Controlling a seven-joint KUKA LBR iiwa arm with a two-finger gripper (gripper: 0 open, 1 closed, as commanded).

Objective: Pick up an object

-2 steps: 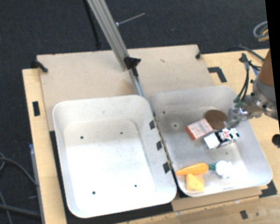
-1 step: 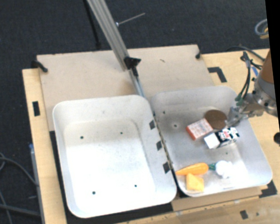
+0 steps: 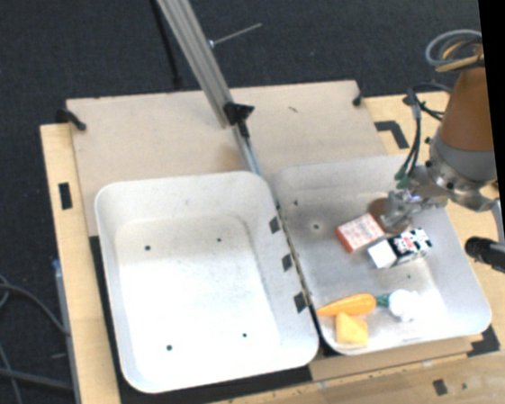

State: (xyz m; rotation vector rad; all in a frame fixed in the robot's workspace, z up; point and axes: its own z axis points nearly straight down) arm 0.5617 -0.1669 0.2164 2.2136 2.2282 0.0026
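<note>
The right bin (image 3: 323,188) holds a small red and white box (image 3: 359,232), a white, black and red carton (image 3: 399,248), an orange carrot-shaped piece (image 3: 347,305), a yellow wedge (image 3: 351,329) and a white and teal object (image 3: 403,302). My gripper (image 3: 400,210) hangs low over the right bin, just right of the red and white box and just above the carton. The arm's grey wrist and orange band (image 3: 466,118) come in from the right. Nothing visibly sits between the fingers.
The left bin (image 3: 198,280) lies beside the right one, the two sharing a middle rim. A slanted metal rail (image 3: 200,58) rises behind the bins. Cables (image 3: 11,306) trail on the dark floor at left.
</note>
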